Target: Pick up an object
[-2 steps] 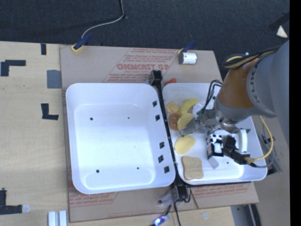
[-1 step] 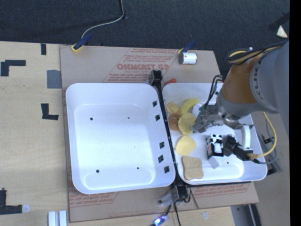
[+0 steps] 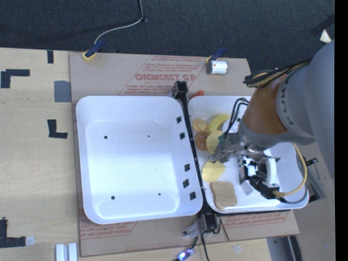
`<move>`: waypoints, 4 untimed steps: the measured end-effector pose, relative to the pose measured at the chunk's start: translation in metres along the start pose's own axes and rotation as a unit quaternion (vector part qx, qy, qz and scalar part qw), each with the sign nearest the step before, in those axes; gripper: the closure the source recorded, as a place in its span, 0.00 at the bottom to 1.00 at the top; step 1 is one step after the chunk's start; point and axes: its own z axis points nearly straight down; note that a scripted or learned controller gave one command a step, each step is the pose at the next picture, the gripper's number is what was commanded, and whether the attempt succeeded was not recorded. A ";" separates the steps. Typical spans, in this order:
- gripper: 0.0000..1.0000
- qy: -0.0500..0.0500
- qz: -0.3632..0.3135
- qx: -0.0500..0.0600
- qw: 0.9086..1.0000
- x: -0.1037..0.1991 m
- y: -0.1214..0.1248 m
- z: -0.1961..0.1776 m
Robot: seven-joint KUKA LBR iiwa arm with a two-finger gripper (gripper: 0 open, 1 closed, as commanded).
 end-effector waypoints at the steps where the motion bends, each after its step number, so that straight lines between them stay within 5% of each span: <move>1: 1.00 0.002 -0.002 0.002 1.000 0.004 0.067 0.003; 2: 1.00 0.002 0.002 0.004 1.000 -0.034 0.023 -0.046; 3: 1.00 0.002 -0.001 0.004 1.000 -0.021 0.036 0.005; 4: 1.00 0.002 0.002 0.004 1.000 -0.041 -0.038 0.001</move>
